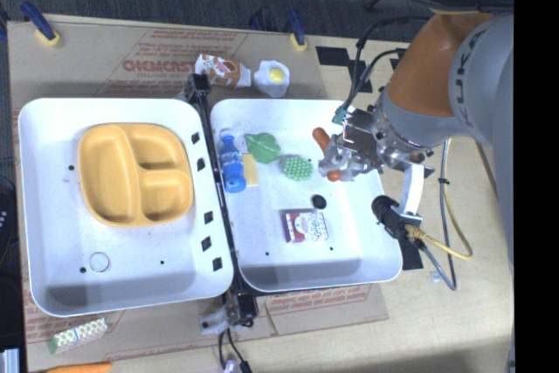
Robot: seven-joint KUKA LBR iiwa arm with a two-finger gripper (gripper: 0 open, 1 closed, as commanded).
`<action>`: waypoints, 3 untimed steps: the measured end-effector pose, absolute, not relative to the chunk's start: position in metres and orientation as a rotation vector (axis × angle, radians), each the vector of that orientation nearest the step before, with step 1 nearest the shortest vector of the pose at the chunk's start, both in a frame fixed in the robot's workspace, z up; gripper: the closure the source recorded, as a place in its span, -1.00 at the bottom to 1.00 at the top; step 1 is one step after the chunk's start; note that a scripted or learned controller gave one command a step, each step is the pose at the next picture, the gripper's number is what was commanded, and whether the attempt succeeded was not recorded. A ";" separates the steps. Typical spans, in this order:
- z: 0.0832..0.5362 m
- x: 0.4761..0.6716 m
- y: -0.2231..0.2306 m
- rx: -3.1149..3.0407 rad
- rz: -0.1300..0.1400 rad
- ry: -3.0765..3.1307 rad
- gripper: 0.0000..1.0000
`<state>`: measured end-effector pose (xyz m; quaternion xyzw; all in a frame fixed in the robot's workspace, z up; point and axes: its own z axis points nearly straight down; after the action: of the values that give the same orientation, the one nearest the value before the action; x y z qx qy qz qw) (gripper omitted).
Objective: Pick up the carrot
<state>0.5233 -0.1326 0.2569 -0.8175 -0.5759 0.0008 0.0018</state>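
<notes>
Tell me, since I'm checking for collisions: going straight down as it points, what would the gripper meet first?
Probably the carrot, the orange piece directly beneath the gripper in the right bin; height above it is unclear.

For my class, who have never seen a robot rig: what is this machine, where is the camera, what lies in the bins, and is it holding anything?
One camera looks down at a slant on two white bins. The grey and orange arm reaches in from the right; its gripper sits low over the orange carrot in the right bin. Whether it grips the carrot cannot be told. That bin also holds a blue bottle, a green leafy toy, a green ball and a small packet. The left bin holds a yellow divided tray.
</notes>
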 end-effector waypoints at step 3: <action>0.219 0.476 -0.140 -2.413 0.004 -2.005 1.00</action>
<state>0.4759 -0.1397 0.2194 -0.7692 -0.6390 0.0012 0.0021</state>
